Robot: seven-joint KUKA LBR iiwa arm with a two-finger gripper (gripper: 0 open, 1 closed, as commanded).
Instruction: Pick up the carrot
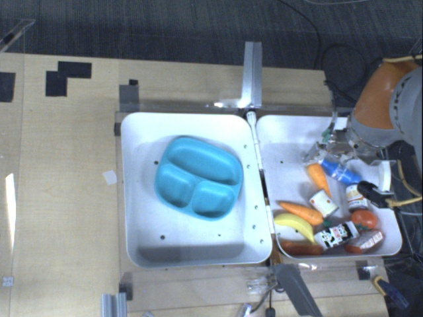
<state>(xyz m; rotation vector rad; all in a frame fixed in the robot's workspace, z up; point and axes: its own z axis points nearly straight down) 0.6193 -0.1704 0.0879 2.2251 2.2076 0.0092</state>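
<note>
End effector (332, 152): you will find it low over the back of the right bin (291, 134), metal parts crowded together; you cannot tell how it stands.
Arm (383, 104): grey, with a smooth orange band, entering from the right.
Carrot (301, 211): your target lies in the right bin's front half, orange and tapered, just behind the banana (295, 225).
Second orange piece (318, 178): carrot-like, just in front of the end effector.
Labels: a black-and-white printed packet (338, 234) lies near the front; its writing is too small to read.
Left bin (135, 197): white, holding a glossy blue compartment tray (198, 176).
Desk (59, 197): pale wood grain, with black squares at the back left.
Floor (165, 12): dark carpet with a cable.
</note>
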